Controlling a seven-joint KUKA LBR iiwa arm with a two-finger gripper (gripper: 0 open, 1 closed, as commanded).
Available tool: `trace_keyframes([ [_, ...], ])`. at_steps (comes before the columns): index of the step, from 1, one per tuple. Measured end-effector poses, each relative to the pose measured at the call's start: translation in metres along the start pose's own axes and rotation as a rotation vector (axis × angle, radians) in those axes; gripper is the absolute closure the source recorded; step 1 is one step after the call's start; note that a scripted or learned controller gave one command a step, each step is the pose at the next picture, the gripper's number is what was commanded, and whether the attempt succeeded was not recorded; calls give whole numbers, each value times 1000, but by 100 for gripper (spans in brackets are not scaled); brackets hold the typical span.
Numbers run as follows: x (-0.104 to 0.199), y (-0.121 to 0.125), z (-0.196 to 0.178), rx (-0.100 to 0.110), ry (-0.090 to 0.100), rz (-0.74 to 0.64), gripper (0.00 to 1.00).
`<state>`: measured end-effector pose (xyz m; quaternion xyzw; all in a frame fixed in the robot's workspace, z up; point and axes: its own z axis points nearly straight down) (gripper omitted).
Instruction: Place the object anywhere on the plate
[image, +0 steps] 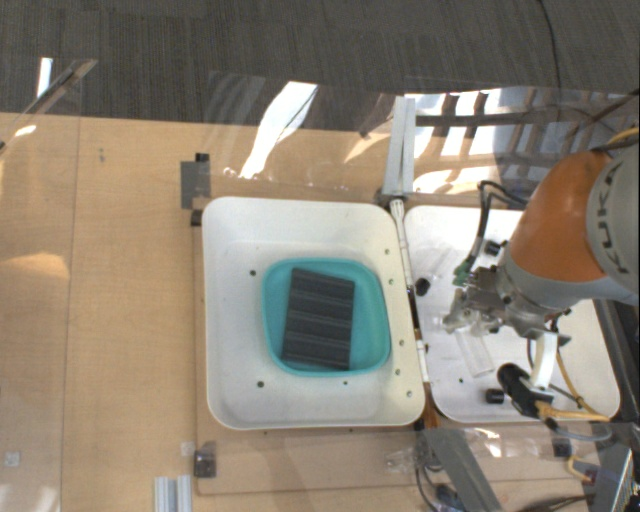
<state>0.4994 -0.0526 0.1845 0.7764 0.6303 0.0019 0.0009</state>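
**Q:** Tool first. Where is it, and what state?
**A:** My gripper (478, 308) hangs over the right bin (450, 392), in its 9 o'clock half, near the divider between the bins. I can't tell if it's open or closed, because the wrist body covers the working end from this angle. I can't see anything held in it.

**Q:** Next out. Where's the object?
**A:** It's across the divider in the left bin (230, 300). The dark ribbed block (318, 320) lies flat on the teal plate (372, 322), roughly centred. Teal rim shows on all sides, so it sits fully inside.

**Q:** What's the bearing from the tool?
**A:** The block is at 9 o'clock from my gripper. They're well apart, with the bin walls between them.

**Q:** And its long axis?
**A:** It runs close to 12-to-6, with the far end tipped a touch toward 1. So the block sits broadside to my line of approach, and its long side faces me.

**Q:** What does the coming move turn on, then?
**A:** That one relation. I'd judge the block is on the plate now, so placement looks done. If I had to re-grasp it, I'd travel toward 9, clear the divider and come down on it from above. I'd close along the 3-to-9 line across the short width, since gripping end to end looks too long a span.

**Q:** Which arm is nearer?
**A:** There's only one arm, so mine.
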Motion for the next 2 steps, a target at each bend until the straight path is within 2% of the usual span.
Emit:
trace_keyframes([
  [1,96,46,-36,-3,1,-143,100],
  [2,96,46,-36,-3,0,-143,0],
])
